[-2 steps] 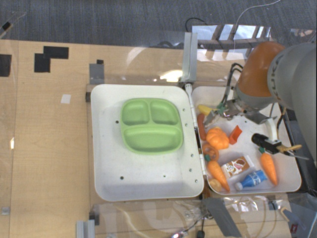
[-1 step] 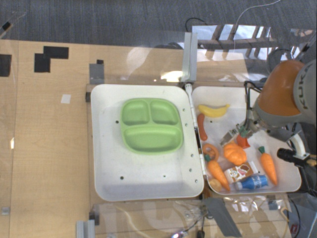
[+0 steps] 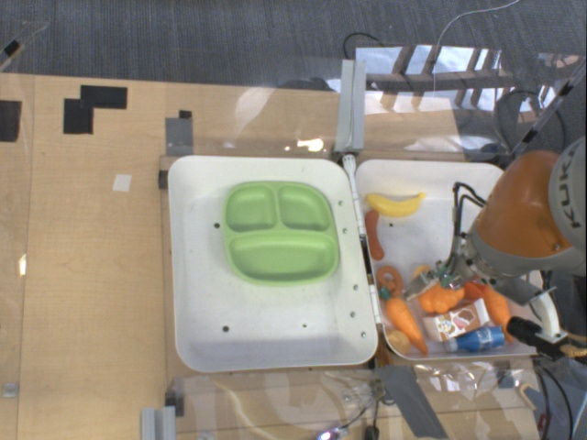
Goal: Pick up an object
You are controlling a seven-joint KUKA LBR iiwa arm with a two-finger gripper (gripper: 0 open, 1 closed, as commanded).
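Over the right bin (image 3: pixel 431 177) the arm (image 3: pixel 527 214) reaches in from the table's right edge, its orange band and grey wrist covering much of that bin's right side. The claw (image 3: pixel 447 276) is low among the clutter near the bin's front, and I cannot tell how it is set: the wrist hides most of it and dark cables cross in front. Whether it touches anything is also unclear.

Just beside the claw lies an orange toy (image 3: pixel 442 298), partly hidden by the tip. Near the bin's front edge sit a small carton (image 3: pixel 461 322) and a blue bottle (image 3: pixel 479 340), lying on its side; the bottle's right end is covered by a white and black part of the arm. A carrot (image 3: pixel 404 321) lies slanted at the front left corner, with a pale round piece (image 3: pixel 399 341) half tucked under its tip. Another orange piece (image 3: pixel 496 307) is partly masked by the arm, too little shown to name. A ring-shaped orange item (image 3: pixel 389 280) lies near the left wall, hard to make out. A red sausage (image 3: pixel 374 235) runs along that wall, and a banana (image 3: pixel 395 204) rests well apart, near the back left corner.

The left bin (image 3: pixel 197 337) carries a green tray (image 3: pixel 280 231) with three compartments, set toward its back right.
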